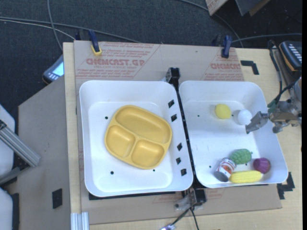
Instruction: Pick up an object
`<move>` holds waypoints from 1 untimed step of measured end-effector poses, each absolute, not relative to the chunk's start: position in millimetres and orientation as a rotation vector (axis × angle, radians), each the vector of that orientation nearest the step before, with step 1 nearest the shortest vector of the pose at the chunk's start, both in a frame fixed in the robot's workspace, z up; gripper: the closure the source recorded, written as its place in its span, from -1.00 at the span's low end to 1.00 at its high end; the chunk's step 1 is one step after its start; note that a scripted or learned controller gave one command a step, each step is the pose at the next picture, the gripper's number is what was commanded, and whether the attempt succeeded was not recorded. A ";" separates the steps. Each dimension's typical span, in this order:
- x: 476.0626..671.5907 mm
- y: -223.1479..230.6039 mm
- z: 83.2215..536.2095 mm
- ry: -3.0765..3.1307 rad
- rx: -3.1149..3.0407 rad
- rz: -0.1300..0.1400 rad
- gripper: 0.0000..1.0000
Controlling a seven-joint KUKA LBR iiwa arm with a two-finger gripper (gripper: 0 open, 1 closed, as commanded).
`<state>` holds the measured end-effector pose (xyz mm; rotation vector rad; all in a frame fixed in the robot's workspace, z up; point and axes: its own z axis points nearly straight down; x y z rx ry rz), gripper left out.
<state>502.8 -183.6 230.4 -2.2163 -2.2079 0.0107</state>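
My gripper (261, 121) sits at right bin (211, 143) edge; finger state can't tell. Bench (144, 56) is cardboard-topped w/ clamps, dark carpet (120, 13) behind.

Yellow divided plate (138, 137) in left bin (91, 128), small toys in right bin (206, 143), claw (268, 121) at its right rim

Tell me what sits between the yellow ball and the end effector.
A white ball, in the camera view. It lies just right of the yellow ball, with the end effector right beside it.
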 end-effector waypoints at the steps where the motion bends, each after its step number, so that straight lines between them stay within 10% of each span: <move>1: 505.6 -183.1 236.9 -2.220 -2.220 0.000 -1.00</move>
